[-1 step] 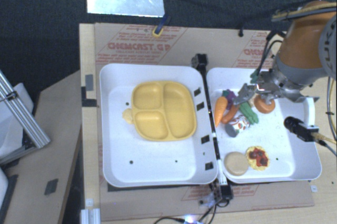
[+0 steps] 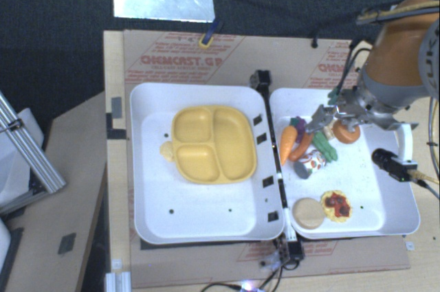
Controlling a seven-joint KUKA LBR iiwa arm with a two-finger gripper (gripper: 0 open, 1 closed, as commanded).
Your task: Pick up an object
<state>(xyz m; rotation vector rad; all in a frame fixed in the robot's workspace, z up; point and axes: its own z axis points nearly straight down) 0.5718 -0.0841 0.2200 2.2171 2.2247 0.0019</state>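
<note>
Arm reaches in over the right bin (image 2: pixel 395 215), tool (image 2: pixel 328 113) low above a cluster of toy food at the bin's upper left. Whether the tool is spread or pressed together cannot be told; nothing is visibly pinched. Candidates lie close: two carrots (image 2: pixel 289 139), a green piece (image 2: pixel 324 146) and an orange round piece (image 2: pixel 346 133) just beside the tool. The yellow tray (image 2: pixel 206 144) sits in the left bin (image 2: pixel 148 215). Judged step: approach, grasp not made. Next move calls for settling on one item and descending squarely
</note>
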